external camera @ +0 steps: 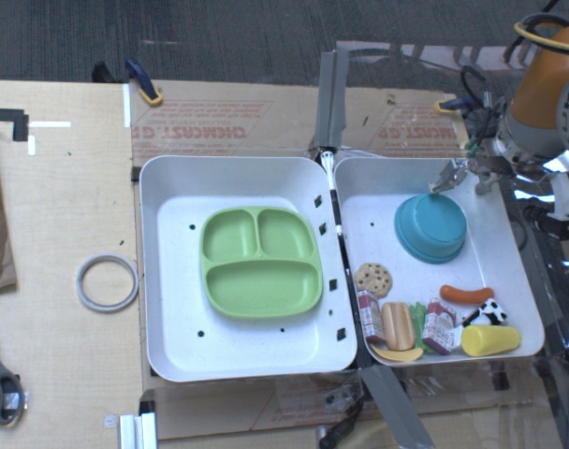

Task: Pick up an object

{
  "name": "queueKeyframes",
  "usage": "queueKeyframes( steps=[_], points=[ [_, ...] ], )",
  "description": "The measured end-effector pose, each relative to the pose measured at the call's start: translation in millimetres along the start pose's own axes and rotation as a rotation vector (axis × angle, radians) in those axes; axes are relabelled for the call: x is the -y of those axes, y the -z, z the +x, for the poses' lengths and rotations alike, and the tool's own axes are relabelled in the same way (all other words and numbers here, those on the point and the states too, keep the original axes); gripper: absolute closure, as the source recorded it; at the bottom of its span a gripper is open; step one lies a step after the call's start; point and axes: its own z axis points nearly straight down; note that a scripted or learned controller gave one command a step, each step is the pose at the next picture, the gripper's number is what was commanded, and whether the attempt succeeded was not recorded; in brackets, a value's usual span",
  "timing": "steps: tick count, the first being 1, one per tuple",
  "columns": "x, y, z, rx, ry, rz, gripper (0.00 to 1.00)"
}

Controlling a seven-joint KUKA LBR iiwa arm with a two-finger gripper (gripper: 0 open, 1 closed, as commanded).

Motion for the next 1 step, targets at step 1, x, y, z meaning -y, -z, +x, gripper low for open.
queueKeyframes(
  steps=[1],
  points=[
    [2.7, 9.3, 29.3, -0.002, -0.072, 0.020, 0.00]
  ],
)
